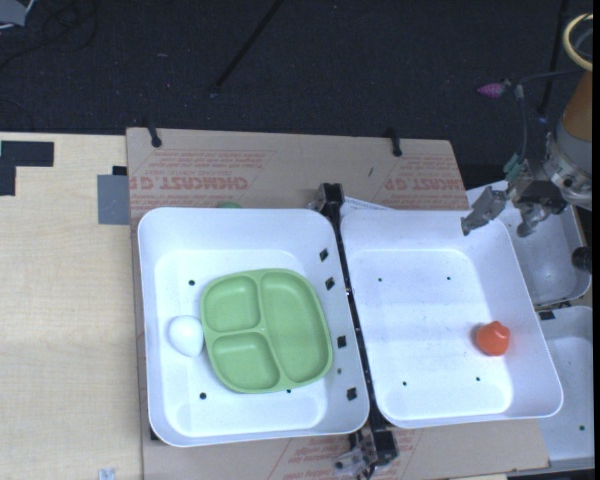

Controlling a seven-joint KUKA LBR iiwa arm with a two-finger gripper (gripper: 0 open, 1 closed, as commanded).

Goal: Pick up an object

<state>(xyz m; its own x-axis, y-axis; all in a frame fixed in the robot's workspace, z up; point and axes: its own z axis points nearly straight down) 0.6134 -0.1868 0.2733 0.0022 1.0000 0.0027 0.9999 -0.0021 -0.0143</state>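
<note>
A small orange-red object (493,338) lies near the right wall of the right bin (430,408). In the left bin (170,238) a green three-compartment plate (266,329) lies flat, with a white egg-shaped object (186,335) touching its left edge. My gripper (506,214) hangs over the right bin's back right corner, well behind the orange object. Its two fingers (478,214) are spread apart with nothing between them.
A black divider (342,298) runs between the two bins. Both rest on a cardboard sheet (280,168) on the wooden bench. Cables and a stand rise at the right edge behind the gripper.
</note>
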